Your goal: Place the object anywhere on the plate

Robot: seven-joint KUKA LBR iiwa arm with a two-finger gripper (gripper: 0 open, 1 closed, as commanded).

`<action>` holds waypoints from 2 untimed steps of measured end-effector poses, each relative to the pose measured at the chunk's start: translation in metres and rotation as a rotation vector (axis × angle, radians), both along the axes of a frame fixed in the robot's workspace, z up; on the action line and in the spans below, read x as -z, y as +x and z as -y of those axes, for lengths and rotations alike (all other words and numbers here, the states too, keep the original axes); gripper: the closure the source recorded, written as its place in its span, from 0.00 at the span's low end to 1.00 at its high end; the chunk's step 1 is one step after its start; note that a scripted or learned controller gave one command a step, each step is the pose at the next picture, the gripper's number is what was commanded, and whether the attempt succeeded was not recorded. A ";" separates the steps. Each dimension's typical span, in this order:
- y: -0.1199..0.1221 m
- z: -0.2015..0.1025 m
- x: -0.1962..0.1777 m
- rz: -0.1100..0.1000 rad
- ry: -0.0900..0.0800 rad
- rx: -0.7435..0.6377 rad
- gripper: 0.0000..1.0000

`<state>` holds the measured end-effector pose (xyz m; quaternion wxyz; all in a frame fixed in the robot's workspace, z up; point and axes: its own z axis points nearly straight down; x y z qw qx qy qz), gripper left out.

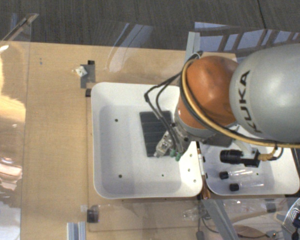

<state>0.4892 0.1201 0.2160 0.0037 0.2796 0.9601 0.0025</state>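
Arm [250, 99] bends over left bin [110, 179], tool [166, 146] touching dark plate [151, 126].

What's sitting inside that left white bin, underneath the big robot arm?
A dark ribbed rectangular slab lies flat in the left bin. The pincer hangs at its right edge; the arm covers whatever lies further right.

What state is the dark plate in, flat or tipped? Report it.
Flat: the dark plate lies on the left bin's floor, its right side under the gripper.
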 end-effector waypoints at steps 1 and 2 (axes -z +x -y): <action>-0.002 -0.061 0.052 -0.005 0.000 0.055 1.00; 0.068 -0.114 0.123 0.011 0.008 0.048 1.00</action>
